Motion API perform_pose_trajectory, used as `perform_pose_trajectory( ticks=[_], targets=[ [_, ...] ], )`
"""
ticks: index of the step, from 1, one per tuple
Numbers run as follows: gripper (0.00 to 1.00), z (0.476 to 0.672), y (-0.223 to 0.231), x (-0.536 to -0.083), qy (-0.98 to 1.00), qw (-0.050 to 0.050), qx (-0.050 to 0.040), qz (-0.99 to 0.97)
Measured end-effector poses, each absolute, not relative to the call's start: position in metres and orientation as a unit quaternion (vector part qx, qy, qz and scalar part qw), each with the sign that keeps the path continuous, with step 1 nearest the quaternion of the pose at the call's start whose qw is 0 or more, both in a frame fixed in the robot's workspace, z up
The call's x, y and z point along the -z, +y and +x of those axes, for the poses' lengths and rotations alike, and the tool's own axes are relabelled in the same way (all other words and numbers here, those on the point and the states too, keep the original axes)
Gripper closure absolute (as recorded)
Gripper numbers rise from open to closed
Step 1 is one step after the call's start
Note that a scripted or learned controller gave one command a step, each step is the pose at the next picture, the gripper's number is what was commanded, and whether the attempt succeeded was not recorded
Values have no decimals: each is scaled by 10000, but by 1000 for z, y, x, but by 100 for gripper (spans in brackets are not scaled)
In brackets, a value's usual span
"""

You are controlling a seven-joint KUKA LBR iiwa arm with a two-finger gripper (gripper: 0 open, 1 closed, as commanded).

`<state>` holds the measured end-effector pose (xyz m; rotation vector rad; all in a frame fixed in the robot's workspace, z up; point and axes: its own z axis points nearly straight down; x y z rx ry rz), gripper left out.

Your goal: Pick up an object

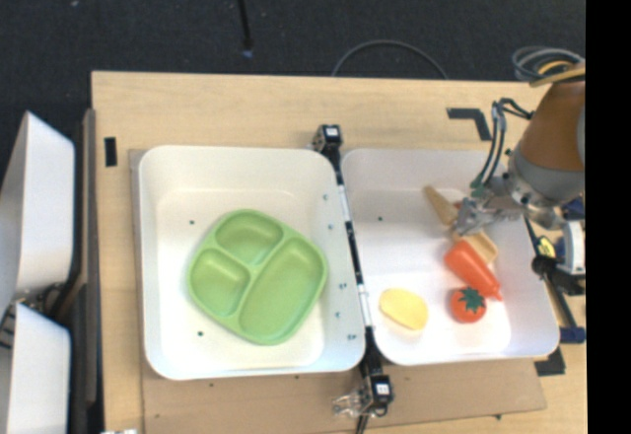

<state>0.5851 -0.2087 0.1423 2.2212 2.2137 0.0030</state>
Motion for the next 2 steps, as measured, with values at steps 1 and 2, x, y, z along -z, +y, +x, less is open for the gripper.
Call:
perform_pose_trajectory(
  ticks=[1,2],
  targets=[
    [100,581,-218,-196,7061,32,-14,7081],
    [100,583,-220,-246,7082,36,-17,7060]
  ],
)
